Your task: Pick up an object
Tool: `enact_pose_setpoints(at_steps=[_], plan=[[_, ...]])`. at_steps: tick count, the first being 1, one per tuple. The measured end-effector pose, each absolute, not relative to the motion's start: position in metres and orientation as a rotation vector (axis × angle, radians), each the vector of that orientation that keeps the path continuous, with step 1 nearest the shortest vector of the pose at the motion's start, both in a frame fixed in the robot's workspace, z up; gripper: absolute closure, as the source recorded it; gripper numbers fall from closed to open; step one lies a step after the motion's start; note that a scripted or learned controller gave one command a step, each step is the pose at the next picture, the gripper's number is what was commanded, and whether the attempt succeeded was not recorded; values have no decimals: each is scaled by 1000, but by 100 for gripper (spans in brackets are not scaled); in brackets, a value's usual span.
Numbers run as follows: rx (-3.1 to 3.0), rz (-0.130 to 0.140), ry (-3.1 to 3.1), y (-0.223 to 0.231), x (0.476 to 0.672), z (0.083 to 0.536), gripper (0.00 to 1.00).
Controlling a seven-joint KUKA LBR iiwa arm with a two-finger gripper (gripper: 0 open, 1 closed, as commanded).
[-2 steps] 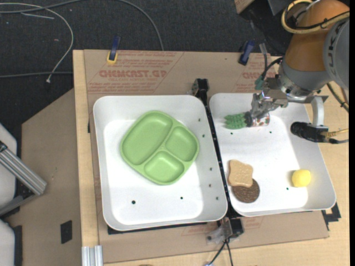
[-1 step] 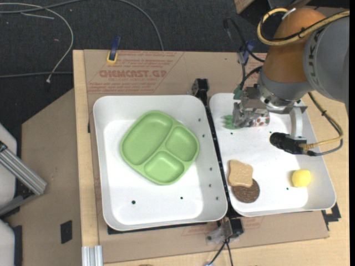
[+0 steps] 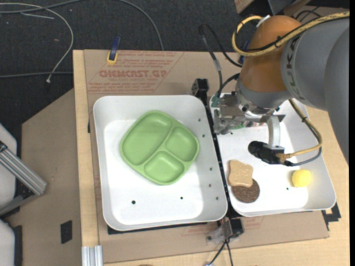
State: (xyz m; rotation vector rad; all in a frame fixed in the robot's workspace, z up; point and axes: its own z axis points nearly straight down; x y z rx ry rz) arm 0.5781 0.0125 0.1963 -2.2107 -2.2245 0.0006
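Reaching in from the right with a smooth, rounded grey arm, a glossy orange band above the wrist. Hanging the gripper over the far left corner of the right bin, just beside the rim shared with the left bin. Cannot tell how the gripper stands, wide or narrow: too cluttered with metal and wiring from above to judge.

Lying in the right bin, all toward its near edge:
- a tan bread slice, flat and toast-shaped with a rounded top and a grainy face, near the near left corner
- a dark brown disc, round and flat with a paler rim, closest to the near edge, its far side overlapped by the slice
- a small yellow ball, matte and roundish, well apart to the right, toward the near right corner

All three apart from the gripper.

Resting in the middle of the left bin: a pale green plate of smooth plastic, rounded-square, turned at a slant and moulded into three compartments.

Shallow, white and hard-looking, with rounded corners, both bins. Sitting side by side on a brown cardboard sheet with red print.
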Motion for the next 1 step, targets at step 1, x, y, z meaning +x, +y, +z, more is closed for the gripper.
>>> enact_pose_setpoints(at_steps=[1], plan=[[-2211,1,-2224,63,552,196,100]])
